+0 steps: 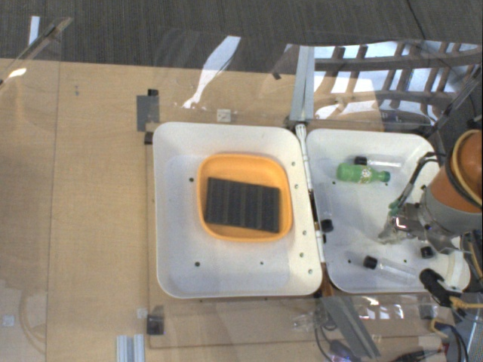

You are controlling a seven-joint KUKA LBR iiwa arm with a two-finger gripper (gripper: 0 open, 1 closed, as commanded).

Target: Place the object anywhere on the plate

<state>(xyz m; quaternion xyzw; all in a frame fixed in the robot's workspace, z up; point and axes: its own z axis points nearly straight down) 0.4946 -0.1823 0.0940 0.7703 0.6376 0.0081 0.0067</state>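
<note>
An orange plate (243, 164) lies in the left bin (177, 225), with a dark ribbed rectangular piece (243, 204) resting on it. In the right bin (339, 277) a small green bottle (362, 173) lies on its side near the back. A clear bottle with a black cap (383, 265) lies near the front. My gripper (398, 228) hangs low over the right part of this bin, between the two bottles and clear of the plate. Nothing can be made out in its grasp.
A small black piece (327, 224) sits by the right bin's left wall. The arm's grey body with its orange band (464, 179) covers the bin's right side. Cables and metal framing (423, 74) lie behind the right bin. Bare wooden bench (75, 202) stretches to the left.
</note>
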